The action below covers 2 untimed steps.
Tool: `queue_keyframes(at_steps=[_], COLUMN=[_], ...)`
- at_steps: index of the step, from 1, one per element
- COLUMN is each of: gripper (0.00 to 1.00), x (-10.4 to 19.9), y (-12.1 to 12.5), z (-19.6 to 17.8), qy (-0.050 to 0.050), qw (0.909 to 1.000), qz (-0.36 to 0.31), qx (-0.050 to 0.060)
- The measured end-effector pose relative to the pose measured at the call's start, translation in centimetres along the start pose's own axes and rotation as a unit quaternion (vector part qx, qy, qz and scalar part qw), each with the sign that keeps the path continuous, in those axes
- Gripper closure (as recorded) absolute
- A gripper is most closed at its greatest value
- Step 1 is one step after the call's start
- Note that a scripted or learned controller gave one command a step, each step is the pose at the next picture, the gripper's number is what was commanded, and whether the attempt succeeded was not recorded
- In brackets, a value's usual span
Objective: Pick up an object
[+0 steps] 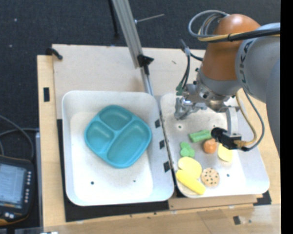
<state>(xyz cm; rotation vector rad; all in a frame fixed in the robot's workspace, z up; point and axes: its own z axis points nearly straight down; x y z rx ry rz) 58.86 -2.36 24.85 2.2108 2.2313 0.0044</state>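
Note:
My gripper (182,110) hangs over the far left corner of the right bin (254,172), with nothing visibly in it. Nearer the camera lie a green bar (200,135), an orange ball (210,146), a pale yellow piece (225,154) and a small green piece (187,150). A yellow banana-like piece (189,173) and a spotted cookie (210,177) lie at the bin's front edge. The green bar is the closest to the gripper, a short way below and to its right in the view.
A blue divided plate (118,135) rests in the left bin (78,179). A slanted metal post (132,38) stands behind the bins. A black cable connector (225,138) dangles from the arm above the orange ball and pale yellow piece.

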Motion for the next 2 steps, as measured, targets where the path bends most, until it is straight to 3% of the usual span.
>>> queue_keyframes(at_steps=[1, 2], gripper=[1.0, 1.0], x=[5.7, 10.1], y=[0.8, 3.6], z=[0.8, 0.6], qy=[-0.001, 0.0], qw=[1.0, 1.0], qz=[0.001, 0.001], qx=[0.001, 0.0])
